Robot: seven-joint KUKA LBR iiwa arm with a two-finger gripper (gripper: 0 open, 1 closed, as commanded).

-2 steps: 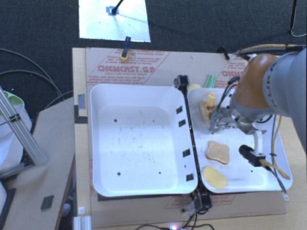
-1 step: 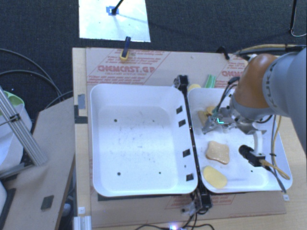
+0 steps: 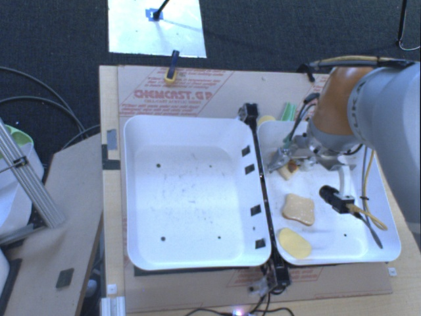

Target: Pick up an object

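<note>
- Arm reaching into right bin (image 3: 342,239); gripper (image 3: 284,162) hanging low over far-left part, close to divider.
- Small tan piece (image 3: 287,172) lying just beside gripper tip; touching or not, cannot tell.
- Gripper opening: cannot tell; nothing seen held.
- Step, judging: closing in for grasp, not lifting.
- Also lying nearer front: tan bread-like slice (image 3: 298,209), yellow oval piece (image 3: 295,243), both apart from gripper.
- Next move calling for straddling small piece, clearing bin wall, clamping, raising straight.

A robotics lab: plywood bench (image 3: 197,87), loose cables (image 3: 39,84), dark carpet (image 3: 52,25), white bins (image 3: 191,196).
</note>
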